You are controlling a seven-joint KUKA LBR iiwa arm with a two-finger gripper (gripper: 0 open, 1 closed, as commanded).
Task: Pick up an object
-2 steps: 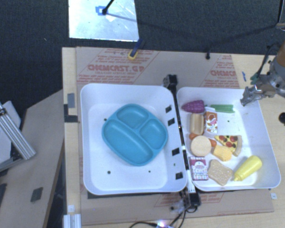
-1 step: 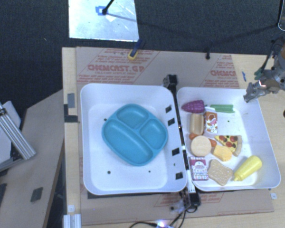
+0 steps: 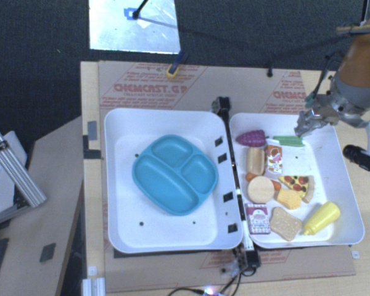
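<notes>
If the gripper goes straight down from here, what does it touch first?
Probably the green object lying just under the gripper, near the right bin's far edge; depth is hard to judge from this slanted view.

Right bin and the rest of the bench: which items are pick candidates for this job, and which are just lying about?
Job:
- hand, over the right bin's far edge
- green piece beside it
- purple piece
- pizza slice
- yellow bottle
- toast

Lying about:
- blue divided plate in the left bin
- silver sheet beyond the bench
</notes>
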